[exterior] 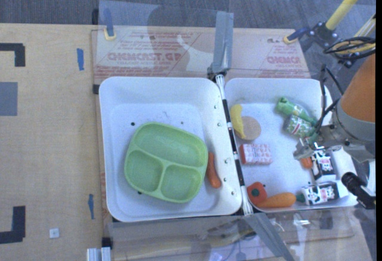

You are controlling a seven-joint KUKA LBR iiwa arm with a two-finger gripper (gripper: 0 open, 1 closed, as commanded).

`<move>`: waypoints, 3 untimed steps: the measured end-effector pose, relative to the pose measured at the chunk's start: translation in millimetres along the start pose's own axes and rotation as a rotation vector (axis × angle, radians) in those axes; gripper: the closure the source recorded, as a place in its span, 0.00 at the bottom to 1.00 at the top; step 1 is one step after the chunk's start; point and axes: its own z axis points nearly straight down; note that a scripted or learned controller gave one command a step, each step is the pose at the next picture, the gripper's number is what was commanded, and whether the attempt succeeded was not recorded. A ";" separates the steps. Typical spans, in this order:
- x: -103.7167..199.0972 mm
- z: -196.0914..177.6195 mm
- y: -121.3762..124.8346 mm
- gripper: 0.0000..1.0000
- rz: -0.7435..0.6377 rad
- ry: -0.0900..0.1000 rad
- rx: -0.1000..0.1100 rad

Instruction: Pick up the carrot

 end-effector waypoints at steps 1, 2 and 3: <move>-0.2 -9.8 0.9 1.00 0.000 -0.002 -0.003; -0.5 -19.6 1.9 1.00 -0.001 -0.003 -0.006; 52.7 2.5 44.5 1.00 -0.214 -0.002 -0.002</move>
